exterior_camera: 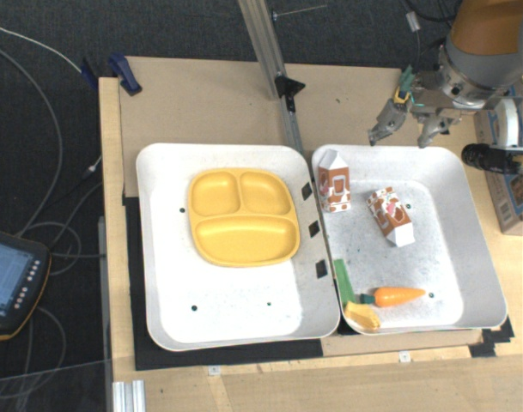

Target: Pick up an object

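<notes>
Gripper: fingers spread, nothing between them; hung above far rim of right bin. Nearest candidate: tipped milk carton, on bin floor, below gripper in frame, slightly left. Long axis ran diagonally, upper-left to lower-right. Upright carton further left.

Two small cartons stand apart in the right bin, with open floor between them. A toy carrot lies well clear along the near edge.

Glossy plastic yellow tray; matt white bins.
</notes>
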Motion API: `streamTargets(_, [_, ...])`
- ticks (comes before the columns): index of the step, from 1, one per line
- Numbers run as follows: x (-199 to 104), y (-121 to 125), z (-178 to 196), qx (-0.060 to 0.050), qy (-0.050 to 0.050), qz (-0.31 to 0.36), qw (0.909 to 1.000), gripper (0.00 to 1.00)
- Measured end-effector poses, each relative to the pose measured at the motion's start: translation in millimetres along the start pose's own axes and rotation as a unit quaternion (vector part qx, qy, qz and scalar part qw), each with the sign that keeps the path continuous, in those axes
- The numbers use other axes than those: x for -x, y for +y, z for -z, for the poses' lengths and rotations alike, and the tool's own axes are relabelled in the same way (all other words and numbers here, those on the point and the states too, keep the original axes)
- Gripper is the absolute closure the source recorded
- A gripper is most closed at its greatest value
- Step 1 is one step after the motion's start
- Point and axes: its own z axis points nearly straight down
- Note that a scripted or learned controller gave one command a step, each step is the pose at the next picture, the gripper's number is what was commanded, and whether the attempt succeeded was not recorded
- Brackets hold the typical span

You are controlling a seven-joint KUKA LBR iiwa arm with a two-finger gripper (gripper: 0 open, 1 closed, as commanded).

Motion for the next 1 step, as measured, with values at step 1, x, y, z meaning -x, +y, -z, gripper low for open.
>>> streamTargets(1, [0.0,0.0,0.0,0.0,0.0,0.0,1.0,0.0])
